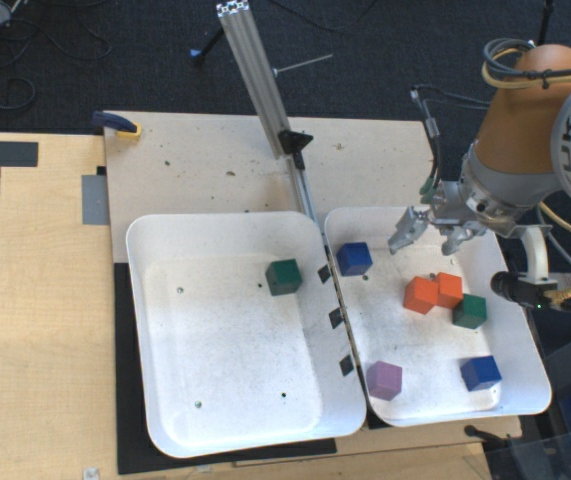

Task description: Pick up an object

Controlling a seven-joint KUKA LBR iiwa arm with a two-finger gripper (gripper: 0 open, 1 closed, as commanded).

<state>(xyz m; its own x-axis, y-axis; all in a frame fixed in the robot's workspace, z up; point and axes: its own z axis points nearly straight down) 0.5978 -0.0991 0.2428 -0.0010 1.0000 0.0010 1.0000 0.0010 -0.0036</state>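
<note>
Holding one green cube [284,277]: left bin [165,368].

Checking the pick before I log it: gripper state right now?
Gripper: jaws open, holding nothing, above the right bin, up and left of the orange blocks.

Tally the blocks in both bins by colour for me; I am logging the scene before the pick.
Green: 2, one in the left bin, one in the right bin
Blue: 2
Orange: 2, touching each other
Purple: 1
Total: 7
</note>
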